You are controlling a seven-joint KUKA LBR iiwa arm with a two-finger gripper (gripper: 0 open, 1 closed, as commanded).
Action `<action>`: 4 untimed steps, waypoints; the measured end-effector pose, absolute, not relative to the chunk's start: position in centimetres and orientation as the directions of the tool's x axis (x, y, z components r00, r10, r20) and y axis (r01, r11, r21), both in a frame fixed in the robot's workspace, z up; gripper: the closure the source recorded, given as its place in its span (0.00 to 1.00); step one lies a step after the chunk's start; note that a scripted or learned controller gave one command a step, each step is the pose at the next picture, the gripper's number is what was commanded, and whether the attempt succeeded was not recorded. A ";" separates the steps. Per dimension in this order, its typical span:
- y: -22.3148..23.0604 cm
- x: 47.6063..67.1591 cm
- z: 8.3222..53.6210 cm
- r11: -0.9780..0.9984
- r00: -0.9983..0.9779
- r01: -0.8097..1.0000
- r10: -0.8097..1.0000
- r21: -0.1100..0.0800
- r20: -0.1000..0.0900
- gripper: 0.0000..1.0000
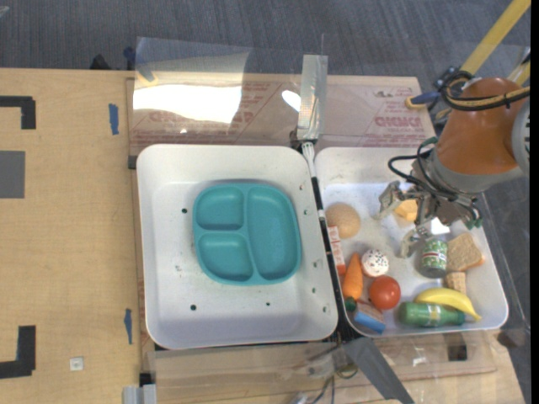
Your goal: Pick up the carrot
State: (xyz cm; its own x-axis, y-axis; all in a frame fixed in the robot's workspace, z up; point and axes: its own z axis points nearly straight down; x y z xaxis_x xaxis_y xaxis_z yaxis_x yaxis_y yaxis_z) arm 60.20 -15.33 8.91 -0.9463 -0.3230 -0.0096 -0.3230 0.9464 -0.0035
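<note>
While the gripper [418,217] hangs over the upper part of the right bin [497,310], its fingers spread wide around nothing, the carrot [353,278] lies near that bin's left wall. A speckled ball [375,263] and a tomato [385,293] sit just beside the carrot, a brown egg [343,220] above it. The left bin [160,251] holds a teal divided plate [248,232].

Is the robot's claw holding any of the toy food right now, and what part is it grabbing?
Nothing is held. The gripper hangs open over the right bin, near the cheese wedge. The carrot lies apart, by the bin's left wall.
</note>
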 end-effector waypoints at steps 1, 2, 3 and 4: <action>-16.0 62.2 8.9 0.957 -0.957 -0.289 -0.289 -0.004 -0.012 0.00; -15.9 62.6 10.4 0.957 -0.956 -0.290 -0.291 -0.010 -0.026 1.00; -10.9 60.7 17.5 0.993 -0.993 0.116 0.116 0.001 -0.013 1.00; -6.2 52.9 18.6 0.990 -0.990 0.139 0.139 0.002 -0.005 1.00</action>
